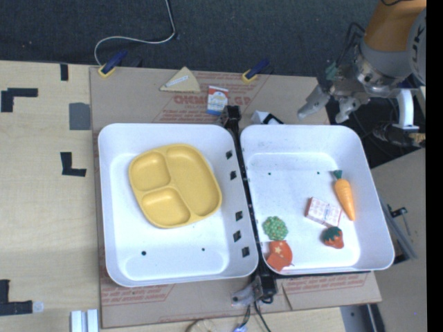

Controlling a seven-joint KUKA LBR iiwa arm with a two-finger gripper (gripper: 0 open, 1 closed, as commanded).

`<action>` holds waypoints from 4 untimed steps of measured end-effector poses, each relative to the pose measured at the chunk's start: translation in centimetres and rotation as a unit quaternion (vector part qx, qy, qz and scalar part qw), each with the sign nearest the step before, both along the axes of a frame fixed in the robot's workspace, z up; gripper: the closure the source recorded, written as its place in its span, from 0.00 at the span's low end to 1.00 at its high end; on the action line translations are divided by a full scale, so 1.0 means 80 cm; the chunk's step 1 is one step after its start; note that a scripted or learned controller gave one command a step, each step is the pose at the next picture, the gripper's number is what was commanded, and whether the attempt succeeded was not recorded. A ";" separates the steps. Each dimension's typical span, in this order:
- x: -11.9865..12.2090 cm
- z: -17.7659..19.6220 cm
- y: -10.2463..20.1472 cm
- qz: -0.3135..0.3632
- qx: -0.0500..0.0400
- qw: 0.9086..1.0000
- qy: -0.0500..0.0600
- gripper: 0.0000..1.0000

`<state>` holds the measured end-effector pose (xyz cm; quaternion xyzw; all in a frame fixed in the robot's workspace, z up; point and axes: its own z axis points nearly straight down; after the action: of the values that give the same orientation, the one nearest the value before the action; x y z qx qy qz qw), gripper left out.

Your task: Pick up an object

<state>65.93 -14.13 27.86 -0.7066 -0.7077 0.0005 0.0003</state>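
Note:
The right bin (304,144) holds an orange carrot (345,195) by its right wall. A pink wafer block (324,211) and a red strawberry (333,237) lie beside and below the carrot. A green broccoli (275,227) and a red tomato (279,254) sit near the bin's front left corner. My gripper (325,109) hangs above the far rim of that bin, well away from all the items. It is open, with nothing between its fingers.
In the left bin (118,241) lies a yellow divided plate (174,184). Behind the bins, on the cardboard, are a small red and white carton (217,101), a tan wedge (181,80) and two clamps (111,64) (256,68).

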 end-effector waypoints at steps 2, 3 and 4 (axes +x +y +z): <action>-0.058 -0.239 -0.082 0.000 0.000 1.000 -0.002 0.00; -0.159 -0.136 -0.103 -0.001 0.000 1.000 -0.001 0.00; -0.188 -0.232 -0.083 0.002 0.005 1.000 0.001 0.00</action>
<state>50.91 -20.76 9.32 -0.7053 -0.7089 -0.0022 0.0050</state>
